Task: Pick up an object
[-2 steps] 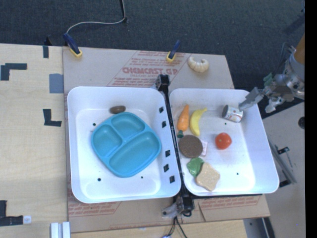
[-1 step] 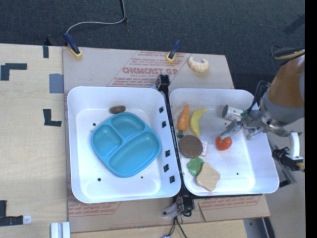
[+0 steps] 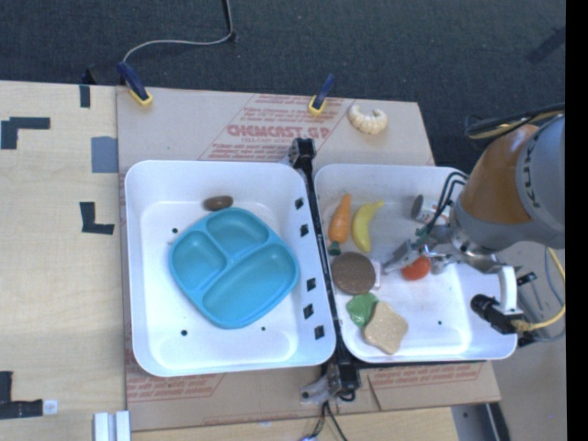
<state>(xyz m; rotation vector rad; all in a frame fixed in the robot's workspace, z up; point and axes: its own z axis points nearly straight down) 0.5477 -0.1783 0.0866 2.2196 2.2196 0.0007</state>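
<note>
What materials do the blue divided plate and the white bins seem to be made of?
Blue divided plate: likely moulded plastic, with a smooth, even colour and soft sheen. White bins: probably thin formed plastic, with glossy walls and rounded corners. The picture cannot confirm either.

A dark carpeted floor (image 3: 367, 26) is seen across the top, crossed by a thin cable (image 3: 197, 37). A pale wooden tabletop (image 3: 55, 283), marked with black tape pieces (image 3: 92, 217), is covered at its middle by a brown cardboard sheet (image 3: 266, 131), held by two yellow-and-blue clamps (image 3: 135, 83). Even, bright light is cast throughout.
</note>
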